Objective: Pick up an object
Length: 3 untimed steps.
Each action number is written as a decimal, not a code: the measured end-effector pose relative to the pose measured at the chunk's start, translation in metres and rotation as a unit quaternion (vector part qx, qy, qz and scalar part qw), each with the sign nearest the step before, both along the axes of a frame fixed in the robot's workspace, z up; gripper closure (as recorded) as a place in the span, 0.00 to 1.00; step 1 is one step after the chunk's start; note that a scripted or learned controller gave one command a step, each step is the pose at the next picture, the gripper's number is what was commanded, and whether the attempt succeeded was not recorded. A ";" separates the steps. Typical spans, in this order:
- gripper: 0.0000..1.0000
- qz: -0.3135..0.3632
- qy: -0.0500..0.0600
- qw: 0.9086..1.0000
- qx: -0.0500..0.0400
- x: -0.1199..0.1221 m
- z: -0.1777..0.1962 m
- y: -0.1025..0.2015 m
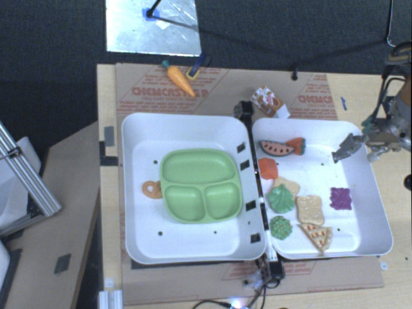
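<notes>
The right bin (370, 172) holds toy food. A watermelon slice (282, 147) lies at its back left, with an orange-red piece (268, 168) just in front of it. Further forward are a green leafy piece (280, 198), a toast slice (309, 209), a pizza wedge (317, 237) and a round green piece (280, 226). Purple grapes (340, 198) lie apart on the right. My gripper (342, 151) hangs over the bin's back right part, above bare floor, behind the grapes and right of the watermelon. Nothing shows in its grasp.
The left bin (138, 230) holds a green divided plate (201, 185) and a small pretzel (152, 189). Behind the bins, on the cardboard, lie a toy carrot (180, 80) and a small wrapped packet (267, 100). A metal sheet (152, 17) sits further back.
</notes>
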State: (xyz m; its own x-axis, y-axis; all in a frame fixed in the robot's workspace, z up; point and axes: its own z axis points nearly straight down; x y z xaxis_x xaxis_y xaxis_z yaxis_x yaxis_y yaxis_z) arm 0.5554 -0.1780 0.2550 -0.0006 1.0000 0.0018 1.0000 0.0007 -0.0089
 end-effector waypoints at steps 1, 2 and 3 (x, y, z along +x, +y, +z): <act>0.00 0.001 -0.005 1.000 -0.001 0.002 0.006 0.000; 0.00 0.001 -0.003 1.000 -0.001 0.009 -0.038 0.000; 0.00 0.000 -0.003 1.000 0.000 0.008 -0.101 0.000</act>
State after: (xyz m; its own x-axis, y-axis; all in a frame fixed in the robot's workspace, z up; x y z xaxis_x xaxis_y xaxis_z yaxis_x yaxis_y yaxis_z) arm 0.5632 -0.1775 0.1538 -0.0016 1.0000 0.0011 1.0000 0.0016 -0.0037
